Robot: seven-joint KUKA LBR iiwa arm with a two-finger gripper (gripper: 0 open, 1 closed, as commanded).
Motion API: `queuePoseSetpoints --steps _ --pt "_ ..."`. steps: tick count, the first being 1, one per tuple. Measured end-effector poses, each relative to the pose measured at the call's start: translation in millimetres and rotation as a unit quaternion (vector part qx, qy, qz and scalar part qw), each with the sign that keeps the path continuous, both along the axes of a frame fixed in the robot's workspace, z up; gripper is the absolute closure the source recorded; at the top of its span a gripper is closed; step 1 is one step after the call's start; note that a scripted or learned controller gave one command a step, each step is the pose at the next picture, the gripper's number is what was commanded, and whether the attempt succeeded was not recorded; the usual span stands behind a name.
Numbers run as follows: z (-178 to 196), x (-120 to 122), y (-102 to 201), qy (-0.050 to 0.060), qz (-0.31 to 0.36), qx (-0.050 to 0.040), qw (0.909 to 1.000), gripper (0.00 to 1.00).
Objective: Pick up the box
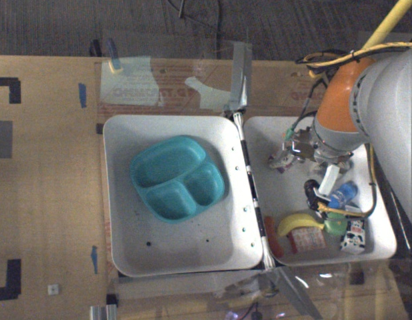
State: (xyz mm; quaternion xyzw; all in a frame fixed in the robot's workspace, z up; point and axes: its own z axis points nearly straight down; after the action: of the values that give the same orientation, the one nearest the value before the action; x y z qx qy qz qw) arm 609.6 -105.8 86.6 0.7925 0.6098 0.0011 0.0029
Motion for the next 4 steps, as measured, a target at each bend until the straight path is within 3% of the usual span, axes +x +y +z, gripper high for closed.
queuePoseSetpoints --steps 1,2,3,4 --pt "7 0 -1 0.001 0.0 -0.0016 1.0 1.0" --pt "8 0 0 0.001 0.001 -0.0016 1.0 0.0" --pt "181 32 -61 0.004 -0.025 0.0007 0.9997 0.0" --pt "49 -11 -34 0.005 -0.028 0.0017 0.9996 0.0"
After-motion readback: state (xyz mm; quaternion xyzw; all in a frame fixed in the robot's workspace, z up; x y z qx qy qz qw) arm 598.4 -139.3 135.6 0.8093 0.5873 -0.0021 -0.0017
